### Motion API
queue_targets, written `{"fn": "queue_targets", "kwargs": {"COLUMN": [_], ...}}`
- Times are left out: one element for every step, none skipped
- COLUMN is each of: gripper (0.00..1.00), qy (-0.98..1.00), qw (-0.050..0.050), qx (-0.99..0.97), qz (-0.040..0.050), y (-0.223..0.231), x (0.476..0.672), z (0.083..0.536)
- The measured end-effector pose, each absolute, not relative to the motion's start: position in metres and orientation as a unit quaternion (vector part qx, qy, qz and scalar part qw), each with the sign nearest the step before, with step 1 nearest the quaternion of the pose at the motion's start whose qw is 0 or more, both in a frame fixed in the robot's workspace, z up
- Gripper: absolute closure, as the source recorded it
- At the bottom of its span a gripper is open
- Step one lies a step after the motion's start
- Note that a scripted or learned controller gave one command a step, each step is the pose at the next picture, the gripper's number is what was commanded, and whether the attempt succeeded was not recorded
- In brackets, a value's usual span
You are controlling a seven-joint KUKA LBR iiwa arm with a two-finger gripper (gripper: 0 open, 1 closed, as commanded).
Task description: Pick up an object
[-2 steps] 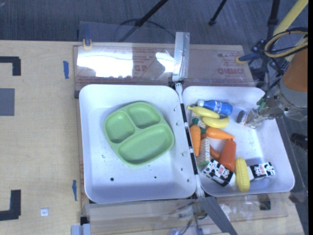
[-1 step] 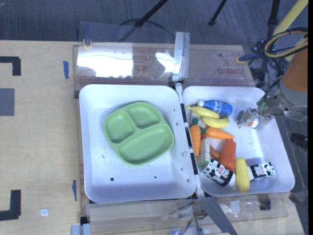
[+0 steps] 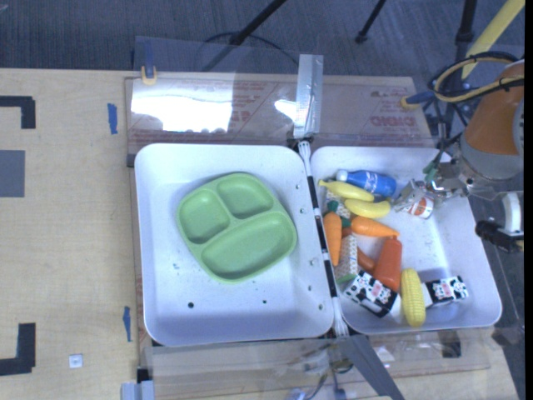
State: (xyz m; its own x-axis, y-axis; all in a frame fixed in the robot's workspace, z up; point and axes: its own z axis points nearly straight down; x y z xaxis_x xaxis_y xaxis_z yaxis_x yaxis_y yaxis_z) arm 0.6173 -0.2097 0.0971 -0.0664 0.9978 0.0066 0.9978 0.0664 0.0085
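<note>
1. Toys crowd the right white bin: we see a blue plastic bottle, yellow banana, orange carrots, yellow corn cob.
2. We cannot tell the grip of the metal gripper, at the bin's far right.
3. Left bin holds a green divided plate.

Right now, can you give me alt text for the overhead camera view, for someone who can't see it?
Two white bins sit side by side on a bench: the left bin holds a green divided plate, the right bin a pile of toy food including a banana, carrot, corn cob and blue bottle. The robot arm reaches in from the right over the right bin's upper edge.
</note>
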Motion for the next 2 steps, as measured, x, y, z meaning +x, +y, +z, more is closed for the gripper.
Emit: {"fn": "queue_targets", "kwargs": {"gripper": [1.0, 1.0], "qy": [0.731, 0.724], "qw": [0.002, 0.001], "qx": [0.682, 0.69], "qz": [0.0051, 0.0005], "y": [-0.209, -0.136], "x": [0.618, 0.621], "z": [0.107, 0.212]}}
